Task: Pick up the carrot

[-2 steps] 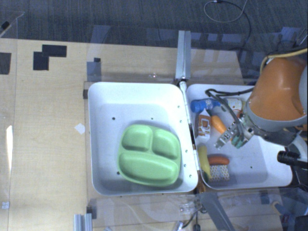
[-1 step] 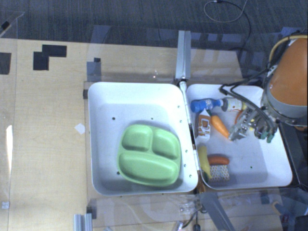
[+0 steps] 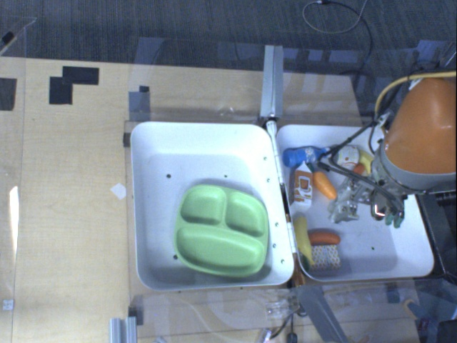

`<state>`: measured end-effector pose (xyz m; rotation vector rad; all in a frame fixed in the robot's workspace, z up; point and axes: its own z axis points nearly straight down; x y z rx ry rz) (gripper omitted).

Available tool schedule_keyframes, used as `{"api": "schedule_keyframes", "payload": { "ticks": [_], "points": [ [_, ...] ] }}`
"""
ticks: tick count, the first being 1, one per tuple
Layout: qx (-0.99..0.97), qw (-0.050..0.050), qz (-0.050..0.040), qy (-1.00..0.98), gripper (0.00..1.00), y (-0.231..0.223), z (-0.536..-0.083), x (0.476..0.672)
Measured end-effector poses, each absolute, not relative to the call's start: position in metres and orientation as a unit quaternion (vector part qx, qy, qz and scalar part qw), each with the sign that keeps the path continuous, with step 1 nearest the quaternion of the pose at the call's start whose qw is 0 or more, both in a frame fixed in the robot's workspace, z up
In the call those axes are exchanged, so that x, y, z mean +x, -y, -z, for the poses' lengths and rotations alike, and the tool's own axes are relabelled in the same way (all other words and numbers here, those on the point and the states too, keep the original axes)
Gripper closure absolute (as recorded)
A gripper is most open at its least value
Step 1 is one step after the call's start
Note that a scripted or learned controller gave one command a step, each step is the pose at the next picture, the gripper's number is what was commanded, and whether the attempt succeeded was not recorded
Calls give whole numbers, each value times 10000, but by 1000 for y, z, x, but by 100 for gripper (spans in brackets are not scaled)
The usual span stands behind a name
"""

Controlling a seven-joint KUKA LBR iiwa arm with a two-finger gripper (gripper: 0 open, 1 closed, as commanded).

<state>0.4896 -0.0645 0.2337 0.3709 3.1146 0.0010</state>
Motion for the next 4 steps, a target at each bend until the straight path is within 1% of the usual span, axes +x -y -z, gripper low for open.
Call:
{"api": "schedule_keyframes", "payload": {
  "ticks": [1,2,3,4],
  "points": [
    [1192,53,-11,-9929,100,63,-244,493],
    [1135,29,0,-9935,100,113,-229,490],
    [-1736,33,2,-9848,100,87,-212,490],
    [-2760,63,12,-9611,100,139,-90,569]
  ]
}}
